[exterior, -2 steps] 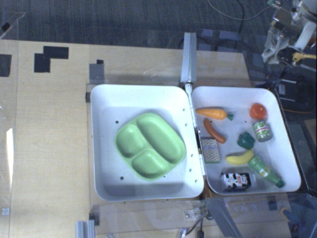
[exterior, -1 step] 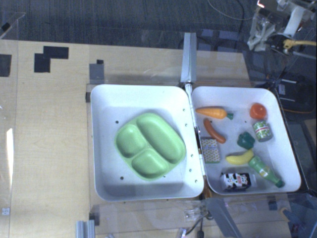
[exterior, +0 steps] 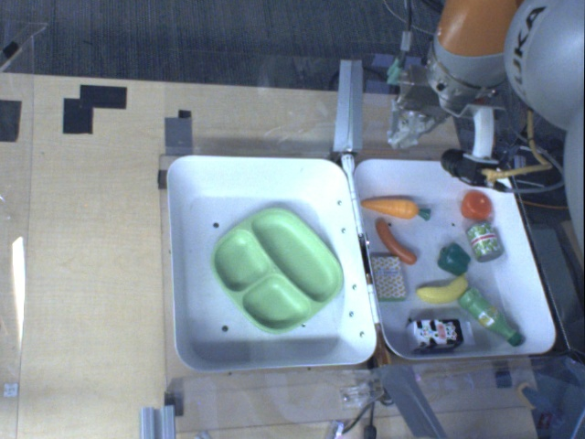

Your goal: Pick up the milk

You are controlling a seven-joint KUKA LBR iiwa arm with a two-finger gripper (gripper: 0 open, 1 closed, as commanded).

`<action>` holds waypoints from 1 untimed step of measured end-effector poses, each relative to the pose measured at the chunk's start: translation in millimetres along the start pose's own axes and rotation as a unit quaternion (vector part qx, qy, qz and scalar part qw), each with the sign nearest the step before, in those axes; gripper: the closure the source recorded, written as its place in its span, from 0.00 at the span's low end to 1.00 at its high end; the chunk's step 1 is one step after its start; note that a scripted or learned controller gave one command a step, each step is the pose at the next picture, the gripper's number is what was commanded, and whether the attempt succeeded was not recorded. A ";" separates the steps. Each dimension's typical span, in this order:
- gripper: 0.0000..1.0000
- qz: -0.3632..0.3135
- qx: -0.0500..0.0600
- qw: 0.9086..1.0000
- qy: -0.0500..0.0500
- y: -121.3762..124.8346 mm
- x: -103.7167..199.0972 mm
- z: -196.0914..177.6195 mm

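While the milk [exterior: 436, 333] lies untouched at the near edge of the right bin [exterior: 539, 273], next to the green bottle [exterior: 489, 316], my claw [exterior: 409, 126] hangs beyond the far rim; its state I cannot tell. Reaching, gripping and lifting all remain.

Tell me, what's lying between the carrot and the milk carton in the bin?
In the camera view, going from the carrot down to the milk, you pass the sausage and then the speckled sponge. The banana sits just to the side.
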State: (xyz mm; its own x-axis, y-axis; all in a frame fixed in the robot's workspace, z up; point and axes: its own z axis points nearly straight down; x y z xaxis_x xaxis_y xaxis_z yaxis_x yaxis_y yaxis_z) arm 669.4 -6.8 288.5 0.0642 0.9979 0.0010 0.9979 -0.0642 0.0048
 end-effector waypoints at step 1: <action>1.00 -0.001 -0.003 1.000 0.001 1.3 0.9 -12.7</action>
State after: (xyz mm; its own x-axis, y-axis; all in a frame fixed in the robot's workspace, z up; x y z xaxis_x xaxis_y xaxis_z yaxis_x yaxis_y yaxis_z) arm 670.8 -6.0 301.2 0.0621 0.9981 0.0025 0.9980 -0.0621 0.0105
